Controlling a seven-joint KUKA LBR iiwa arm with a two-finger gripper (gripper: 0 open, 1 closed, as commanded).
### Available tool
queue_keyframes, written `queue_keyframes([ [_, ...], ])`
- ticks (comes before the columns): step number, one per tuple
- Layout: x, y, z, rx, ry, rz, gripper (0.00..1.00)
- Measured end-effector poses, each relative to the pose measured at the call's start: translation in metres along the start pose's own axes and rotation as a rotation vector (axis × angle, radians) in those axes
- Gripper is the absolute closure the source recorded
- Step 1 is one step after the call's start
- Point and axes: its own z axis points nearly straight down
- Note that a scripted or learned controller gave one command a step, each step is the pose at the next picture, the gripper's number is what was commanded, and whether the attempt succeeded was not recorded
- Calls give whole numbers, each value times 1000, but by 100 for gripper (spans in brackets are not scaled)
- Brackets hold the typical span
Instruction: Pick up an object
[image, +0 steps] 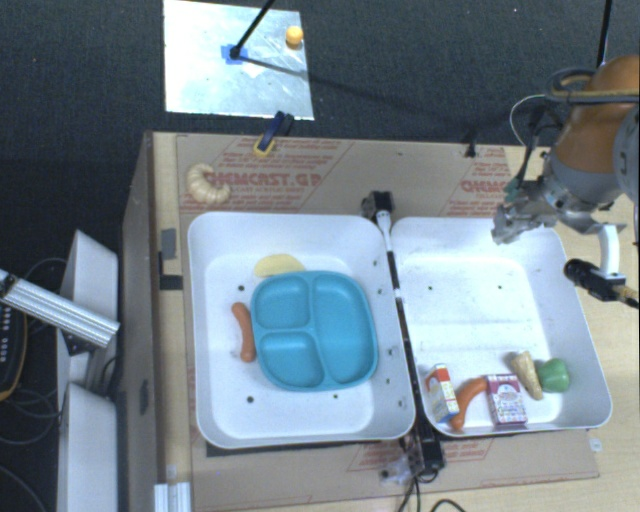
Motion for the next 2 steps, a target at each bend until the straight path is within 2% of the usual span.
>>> queue_keyframes([
  [2,0,3,-22,-8,-2,-6,100],
])
